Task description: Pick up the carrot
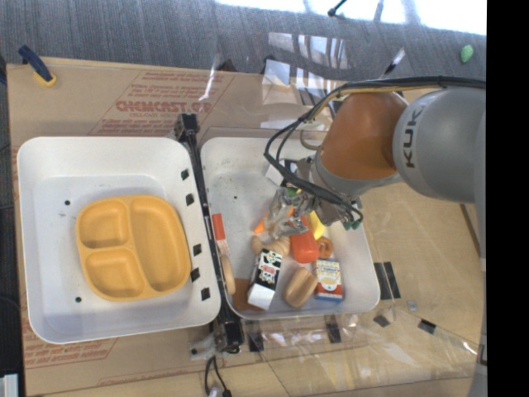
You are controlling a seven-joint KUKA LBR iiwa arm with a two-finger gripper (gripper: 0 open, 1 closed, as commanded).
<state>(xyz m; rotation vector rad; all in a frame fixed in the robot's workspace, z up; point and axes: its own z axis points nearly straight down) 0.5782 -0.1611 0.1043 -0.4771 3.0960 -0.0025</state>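
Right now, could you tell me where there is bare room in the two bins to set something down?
In the right bin, the far-left floor is bare, bordered by the divider wall and the toy food pile. The near-right part is crowded: milk carton, juice box and bread roll sit beneath the gripper. In the left bin, a bare margin rings the yellow tray.

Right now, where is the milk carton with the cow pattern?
The milk carton lies in the right bin, near its front wall, left of the bread roll and below the pincer.
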